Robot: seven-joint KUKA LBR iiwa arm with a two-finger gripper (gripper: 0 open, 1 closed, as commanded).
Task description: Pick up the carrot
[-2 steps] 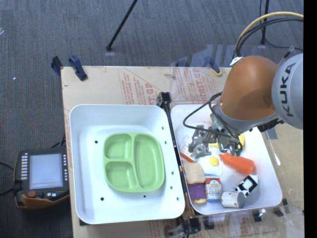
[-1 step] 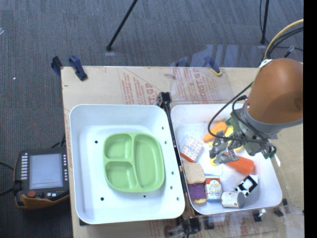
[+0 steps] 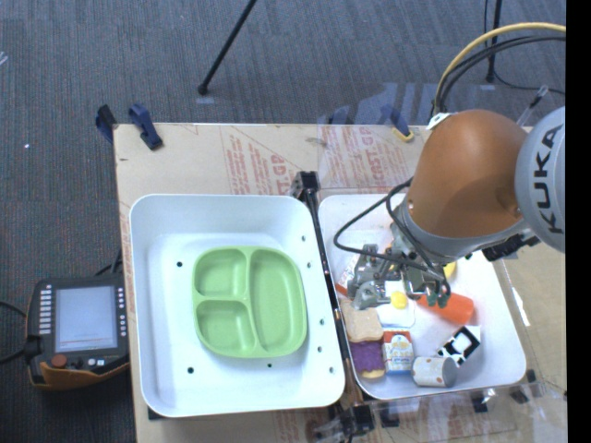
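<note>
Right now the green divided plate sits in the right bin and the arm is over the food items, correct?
Not quite. The camera view shows the green divided plate in the left bin, not the right one. The rest holds: the arm is over the food items in the right bin, near the carrot.

green plate (image 3: 249,303) (left bin (image 3: 157,220))

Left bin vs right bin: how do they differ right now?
The left bin holds one green divided plate; the right bin holds a clutter of small items, including the carrot and a slice of bread. The arm's end effector hangs over the right bin, while nothing hangs over the left bin. Both are shallow, white, and sit side by side.
</note>
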